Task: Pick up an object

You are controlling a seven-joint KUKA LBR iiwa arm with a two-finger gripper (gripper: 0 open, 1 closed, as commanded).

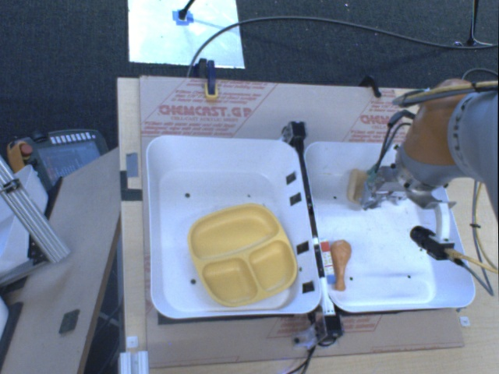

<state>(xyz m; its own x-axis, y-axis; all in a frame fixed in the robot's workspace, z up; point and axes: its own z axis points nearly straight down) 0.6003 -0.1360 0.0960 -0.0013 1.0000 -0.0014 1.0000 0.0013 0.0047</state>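
Hand (373, 193) of mine hangs low in the right bin (390, 294), just beside a tan block (357, 185) (whether it is spread, I cannot tell). Near the divider lies a toy drumstick (340, 262). The left bin (168, 287) holds a yellow tray (242, 253).

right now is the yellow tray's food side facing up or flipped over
Facing up: the yellow tray lies flat in the left bin, its three hollow compartments showing.

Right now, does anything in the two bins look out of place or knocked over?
Nothing stands out. The yellow divided tray lies flat in the left bin, and the orange drumstick-shaped toy lies in the right bin.
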